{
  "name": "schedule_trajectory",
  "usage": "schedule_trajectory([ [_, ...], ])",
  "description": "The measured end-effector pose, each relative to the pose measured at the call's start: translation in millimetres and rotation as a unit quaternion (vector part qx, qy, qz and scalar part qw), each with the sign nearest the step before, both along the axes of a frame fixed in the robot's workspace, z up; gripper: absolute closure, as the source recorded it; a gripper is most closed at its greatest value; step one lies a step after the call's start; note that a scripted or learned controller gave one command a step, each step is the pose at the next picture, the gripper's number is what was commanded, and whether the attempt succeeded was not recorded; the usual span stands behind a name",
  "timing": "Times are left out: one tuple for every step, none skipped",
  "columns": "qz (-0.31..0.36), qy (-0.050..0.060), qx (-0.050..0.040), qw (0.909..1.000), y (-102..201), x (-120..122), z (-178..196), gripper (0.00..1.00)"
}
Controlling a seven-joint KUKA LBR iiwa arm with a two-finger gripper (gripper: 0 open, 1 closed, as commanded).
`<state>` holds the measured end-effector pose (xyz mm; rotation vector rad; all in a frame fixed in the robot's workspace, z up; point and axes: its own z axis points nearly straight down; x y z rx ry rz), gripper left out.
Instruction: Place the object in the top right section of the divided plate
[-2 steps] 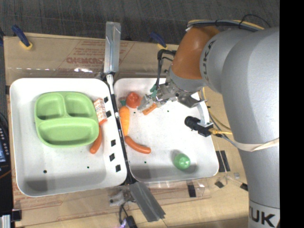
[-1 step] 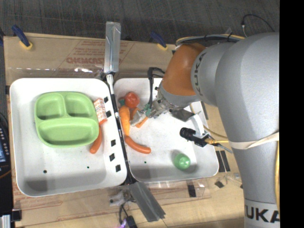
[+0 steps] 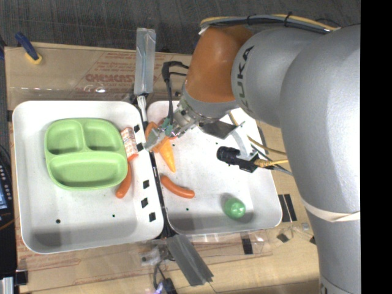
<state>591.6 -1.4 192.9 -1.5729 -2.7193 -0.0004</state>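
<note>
Grey arm overhead, hand at bin divider, carrot beneath

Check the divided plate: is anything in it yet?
Empty: all three sections of the green divided plate show bare green; nothing lies inside.

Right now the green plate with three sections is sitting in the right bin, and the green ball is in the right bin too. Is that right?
Not quite. The green plate sits in the left bin, not the right one. The camera view shows it there, with the green ball over in the right bin, just as you said.
</note>
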Motion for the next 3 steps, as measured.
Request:
schedule_trajectory([
  [0.002, 0.002, -0.0004, 1.0000, 0, 0, 8, 1.00],
  [0.004, 0.003, -0.0006, 1.0000, 0, 0, 18, 1.00],
  [-0.083, 0.000, -0.0008, 0.9966, -114, 46, -100, 1.00],
])
